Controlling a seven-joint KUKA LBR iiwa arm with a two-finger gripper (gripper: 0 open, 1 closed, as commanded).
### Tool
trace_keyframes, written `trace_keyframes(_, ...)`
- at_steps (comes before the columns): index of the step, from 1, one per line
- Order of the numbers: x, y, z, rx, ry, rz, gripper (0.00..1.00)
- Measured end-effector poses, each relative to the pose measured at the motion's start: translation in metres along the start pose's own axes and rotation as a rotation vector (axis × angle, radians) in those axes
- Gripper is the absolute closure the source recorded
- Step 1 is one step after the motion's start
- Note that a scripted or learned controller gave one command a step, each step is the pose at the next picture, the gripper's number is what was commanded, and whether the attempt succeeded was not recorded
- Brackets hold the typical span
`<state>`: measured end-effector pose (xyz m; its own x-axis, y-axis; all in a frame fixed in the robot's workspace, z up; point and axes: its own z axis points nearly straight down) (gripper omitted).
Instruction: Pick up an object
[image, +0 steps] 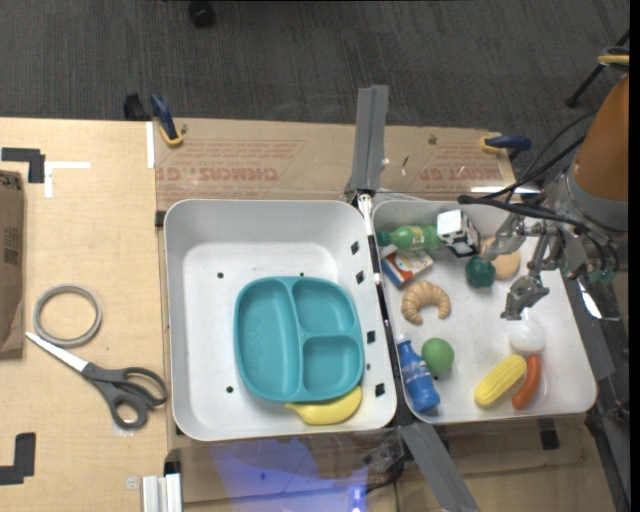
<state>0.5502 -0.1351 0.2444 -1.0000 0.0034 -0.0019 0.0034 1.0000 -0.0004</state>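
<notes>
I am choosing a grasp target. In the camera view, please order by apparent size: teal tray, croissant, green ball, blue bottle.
1. teal tray, clearly largest
2. blue bottle
3. croissant, close to the bottle, so this ranking is unsure
4. green ball, smallest

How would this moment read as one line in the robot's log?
task: pick up an object | gripper: over right bin, above white egg | holding: nothing seen | left bin: teal tray, banana

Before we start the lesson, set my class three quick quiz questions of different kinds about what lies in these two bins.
1. True or false: the teal tray lies in the left bin.
2. Which touches the tray's near edge: A banana, B croissant, C blue bottle?
3. Fill in: the corn cob lies beside an orange ____.

Key: 1 true; 2 A; 3 carrot.
</notes>
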Motion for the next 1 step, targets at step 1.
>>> trace_keyframes(1,-0.0417,-0.0211,0.1288,0.0,0.0,-0.051,0.0)
